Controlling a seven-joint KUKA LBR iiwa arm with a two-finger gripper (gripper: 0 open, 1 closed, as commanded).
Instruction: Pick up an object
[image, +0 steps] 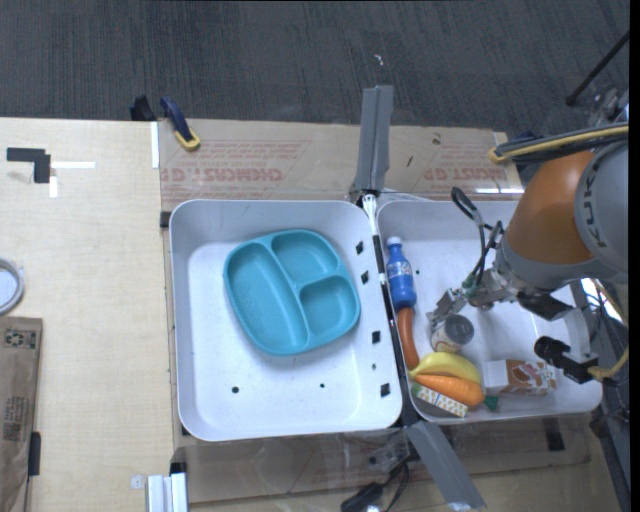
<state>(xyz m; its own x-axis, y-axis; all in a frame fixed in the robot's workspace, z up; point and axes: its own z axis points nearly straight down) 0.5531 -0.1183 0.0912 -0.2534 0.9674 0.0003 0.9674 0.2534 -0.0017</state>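
You see the wooden bench (90, 290) carrying two white bins: the left bin (190, 330) beside the right bin (440, 225), touching. Left of them lies a tape roll (8, 287).

Robot lab: taped bench (80, 200), twin white bins (190, 330).

Two bins (190, 300), one plate (290, 290), one bottle (399, 275)

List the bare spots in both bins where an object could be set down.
Left white bin: bare floor rings the teal divided plate, widest along the near wall. Right white bin: a free patch at the far end, right of the blue bottle. Near end is crowded: orange carrot, yellow banana, gripper.
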